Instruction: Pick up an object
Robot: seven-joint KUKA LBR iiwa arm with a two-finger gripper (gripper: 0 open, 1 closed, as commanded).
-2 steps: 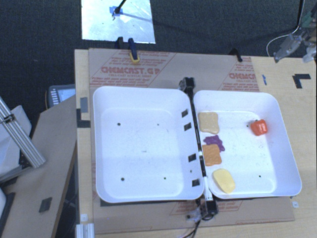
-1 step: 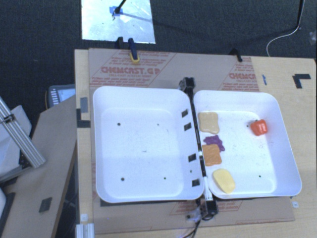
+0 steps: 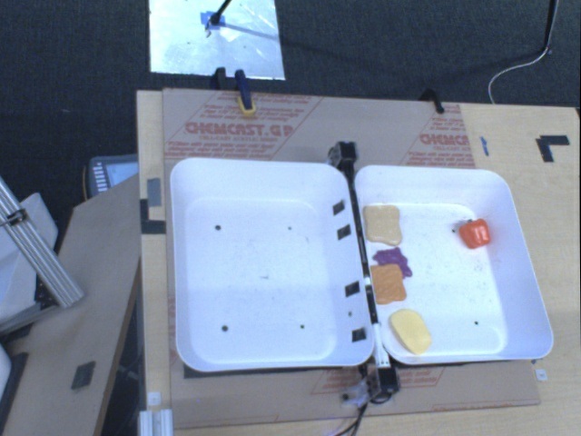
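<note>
Looking for the claw, we cannot tell if it is spread or pressed together, or how the things lie from it. All the things are in the right bin (image 3: pixel 436 174). Four sit in a row along its left wall: a tan piece (image 3: pixel 382 224) at the far end, then a purple piece (image 3: pixel 392 260) touching an orange piece (image 3: pixel 388 283), then a yellow piece (image 3: pixel 410 331) nearest us. A red thing (image 3: pixel 474 233) lies well apart, near the right wall. The left bin (image 3: pixel 263 167) sits just beside, on the tabletop (image 3: pixel 536 125).
</note>
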